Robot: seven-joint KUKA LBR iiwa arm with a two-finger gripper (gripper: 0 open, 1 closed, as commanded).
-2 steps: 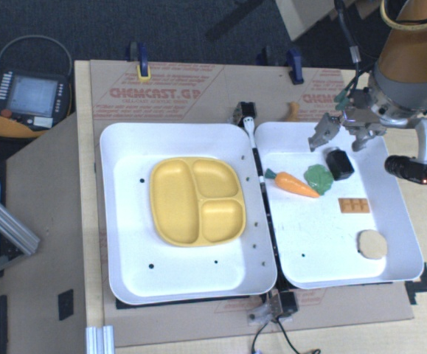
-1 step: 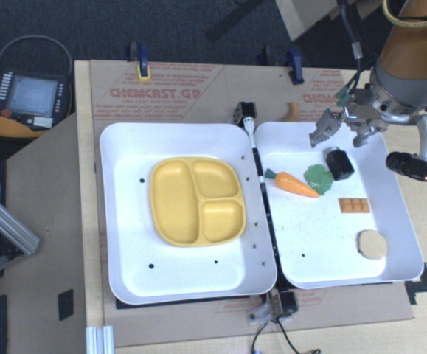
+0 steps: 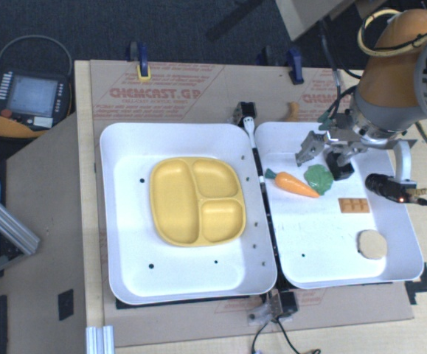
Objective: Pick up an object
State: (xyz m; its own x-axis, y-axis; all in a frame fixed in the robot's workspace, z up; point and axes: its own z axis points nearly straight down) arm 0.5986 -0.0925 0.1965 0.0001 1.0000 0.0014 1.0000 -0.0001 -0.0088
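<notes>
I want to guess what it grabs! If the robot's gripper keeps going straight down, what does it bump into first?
Probably the green leafy toy vegetable in the right white bin. The gripper sits just above it, with the orange toy carrot close beside. Depth is hard to judge from this slanted view.

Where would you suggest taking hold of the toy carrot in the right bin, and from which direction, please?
Probably across the thick orange middle of the carrot, coming straight down from above. It lies flat, pointing down-right with its green top up-left, so closing across its width should work. The green piece sits close on its upper-right side, leaving little room there for the end effector.
</notes>
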